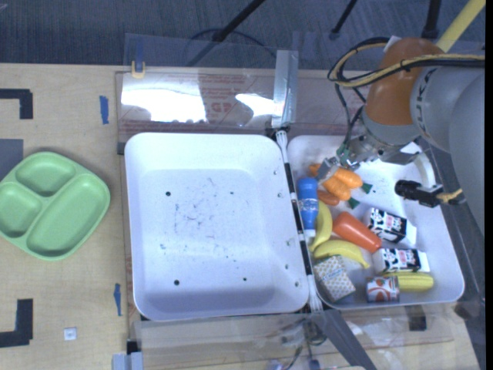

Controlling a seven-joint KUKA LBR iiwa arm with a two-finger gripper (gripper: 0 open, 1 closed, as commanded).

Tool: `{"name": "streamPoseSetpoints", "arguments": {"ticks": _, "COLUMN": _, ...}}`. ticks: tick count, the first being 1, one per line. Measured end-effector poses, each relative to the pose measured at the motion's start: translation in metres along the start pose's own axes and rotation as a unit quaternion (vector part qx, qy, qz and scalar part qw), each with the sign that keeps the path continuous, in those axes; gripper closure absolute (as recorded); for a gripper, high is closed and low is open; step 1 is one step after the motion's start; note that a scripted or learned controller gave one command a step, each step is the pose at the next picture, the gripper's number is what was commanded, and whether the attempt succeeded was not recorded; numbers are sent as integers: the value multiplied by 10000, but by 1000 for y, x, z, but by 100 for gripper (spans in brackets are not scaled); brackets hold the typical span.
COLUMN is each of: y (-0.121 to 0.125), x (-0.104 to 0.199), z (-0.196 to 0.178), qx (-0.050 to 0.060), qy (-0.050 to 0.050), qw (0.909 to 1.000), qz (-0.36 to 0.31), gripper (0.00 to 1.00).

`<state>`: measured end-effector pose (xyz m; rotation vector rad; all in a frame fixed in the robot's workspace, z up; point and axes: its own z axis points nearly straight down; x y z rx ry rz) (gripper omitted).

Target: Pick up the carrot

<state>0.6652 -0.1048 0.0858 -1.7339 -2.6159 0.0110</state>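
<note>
While the arm (431,91) reaches in from the right, you see its gripper (348,154) lowered over the far left part of the right bin (451,280). It sits just beside a small orange item (342,182), perhaps a pepper, but nothing shows plainly between its tips, and you cannot tell from this angle whether the claw is released or clenched.

Your carrot (357,230) lies in the same bin, nearer the middle, its thick orange-red body slanting from upper left to lower right. It is apart from the gripper, with the small orange item lying between them. The carrot's lower edge touches or overlaps a yellow banana (337,247) that curves beneath it. A blue bottle (308,201) stands along the bin's left wall, just beside the banana's upper end.

To the carrot's right you find two black-and-white cartons (387,223), one above the other. A yellow item (414,282) and a small can (380,289) lie along the near wall, and a patterned cube (333,276) rests by the near left corner.

The left bin (208,222) shows its bare white floor with faint scuffs. A green divided plate (52,204) sits on the bench (62,299), well apart to the left of both bins.
</note>
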Motion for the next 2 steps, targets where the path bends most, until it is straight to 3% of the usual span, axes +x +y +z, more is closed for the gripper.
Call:
{"name": "streamPoseSetpoints", "arguments": {"ticks": 1, "y": 2, "x": 1, "z": -11, "qx": -31, "qy": 4, "qw": 10000, "qz": -11, "gripper": 100}}
{"name": "streamPoseSetpoints", "arguments": {"ticks": 2, "y": 17, "x": 35, "z": -100, "qx": -64, "qy": -14, "qw": 9930, "qz": -1179, "gripper": 100}}
